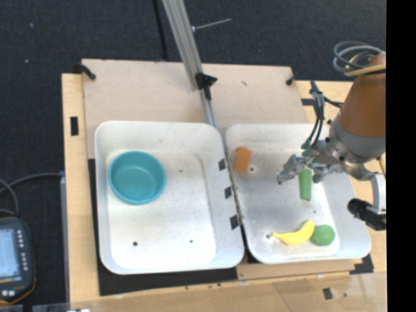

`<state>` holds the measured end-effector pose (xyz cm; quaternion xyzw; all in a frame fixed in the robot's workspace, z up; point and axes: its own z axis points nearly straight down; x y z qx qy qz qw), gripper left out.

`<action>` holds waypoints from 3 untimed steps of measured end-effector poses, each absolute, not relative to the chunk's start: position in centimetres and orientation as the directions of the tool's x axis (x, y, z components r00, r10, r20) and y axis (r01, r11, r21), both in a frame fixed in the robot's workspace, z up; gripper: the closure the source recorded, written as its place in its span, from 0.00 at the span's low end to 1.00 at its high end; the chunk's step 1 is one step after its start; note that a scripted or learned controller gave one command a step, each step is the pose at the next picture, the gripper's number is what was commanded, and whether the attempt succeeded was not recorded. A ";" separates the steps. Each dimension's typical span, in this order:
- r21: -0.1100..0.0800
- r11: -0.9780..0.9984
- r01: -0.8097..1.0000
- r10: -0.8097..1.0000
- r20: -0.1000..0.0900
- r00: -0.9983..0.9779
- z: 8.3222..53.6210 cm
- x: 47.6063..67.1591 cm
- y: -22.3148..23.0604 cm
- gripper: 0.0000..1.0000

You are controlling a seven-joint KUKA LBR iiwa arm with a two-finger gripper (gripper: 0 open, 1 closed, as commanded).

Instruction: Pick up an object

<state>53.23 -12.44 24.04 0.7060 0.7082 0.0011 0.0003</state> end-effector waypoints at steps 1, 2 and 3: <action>0.003 0.002 1.000 1.000 0.001 -0.002 24.0 53.2 -12.4 0.00; -0.004 -0.002 1.000 1.000 -0.001 0.002 18.0 53.4 -11.9 0.00; -0.004 -0.002 1.000 1.000 -0.002 0.002 12.0 54.0 -12.2 0.00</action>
